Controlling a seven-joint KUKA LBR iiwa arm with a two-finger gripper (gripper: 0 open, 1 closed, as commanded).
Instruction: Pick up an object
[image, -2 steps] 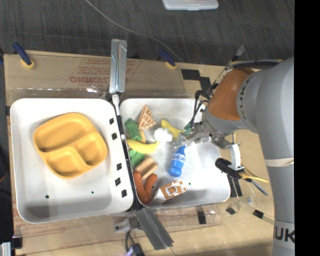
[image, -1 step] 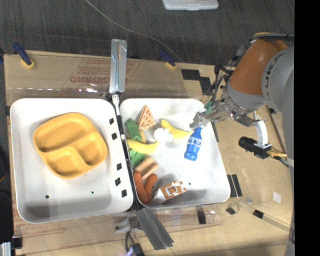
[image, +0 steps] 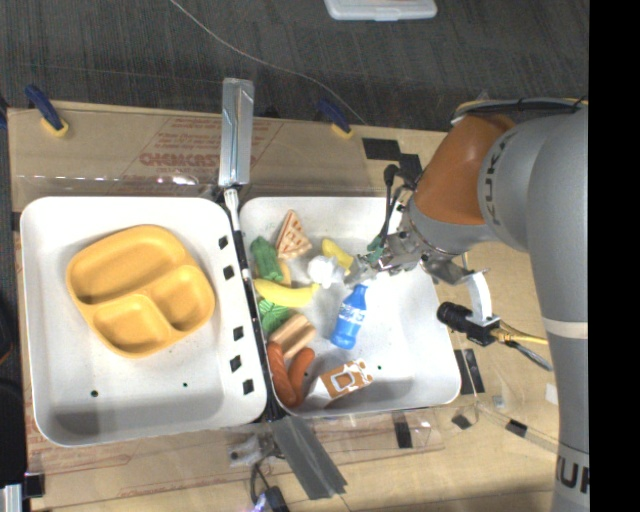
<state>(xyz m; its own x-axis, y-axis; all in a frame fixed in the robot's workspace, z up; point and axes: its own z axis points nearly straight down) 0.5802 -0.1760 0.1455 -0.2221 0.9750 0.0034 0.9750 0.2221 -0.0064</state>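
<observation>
1. Bench covered in brown cardboard (image: 120, 140), dark floor beyond; two shallow white bins side by side, a metal divider bar (image: 236, 130) at their junction.
2. Gripper (image: 385, 256) hangs over the upper right part of the right bin (image: 420, 370), below the orange-banded wrist. Finger spread cannot be told; nothing seen in its grasp.
3. Just left of the gripper: a yellow piece (image: 337, 252) and a white object (image: 322, 269). Below them, a blue bottle (image: 349, 317), tilted.
4. Further left: pizza slice (image: 292, 237), green item (image: 266, 260), banana (image: 283, 294), bread slice (image: 290, 332), sausage (image: 300, 372), small orange carton (image: 345, 380).
5. Left bin (image: 60, 400) holds a yellow divided tray (image: 140, 288).
</observation>
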